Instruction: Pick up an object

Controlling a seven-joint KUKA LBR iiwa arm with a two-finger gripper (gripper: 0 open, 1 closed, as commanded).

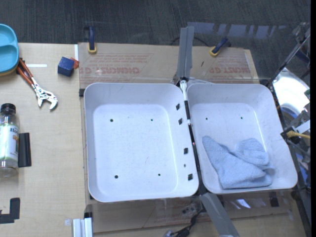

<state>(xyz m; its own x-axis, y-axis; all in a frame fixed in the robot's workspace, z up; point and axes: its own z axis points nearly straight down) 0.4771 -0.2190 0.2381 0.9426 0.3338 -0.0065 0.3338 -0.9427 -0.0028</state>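
A crumpled grey-blue cloth (pixel 238 163) lies in the right white bin (pixel 232 101), in its near half, bunched toward the front right corner. The left white bin (pixel 133 98) sits beside it, sharing a central divider.
On the bench to the left lie a wrench with orange handles (pixel 37 89), a blue block (pixel 65 66), a clear bottle (pixel 8 138), a black bar (pixel 24 150) and a light blue dish (pixel 7 47). Clamps (pixel 91 39) hold the cardboard behind the bins. Metal gear stands at the right edge.
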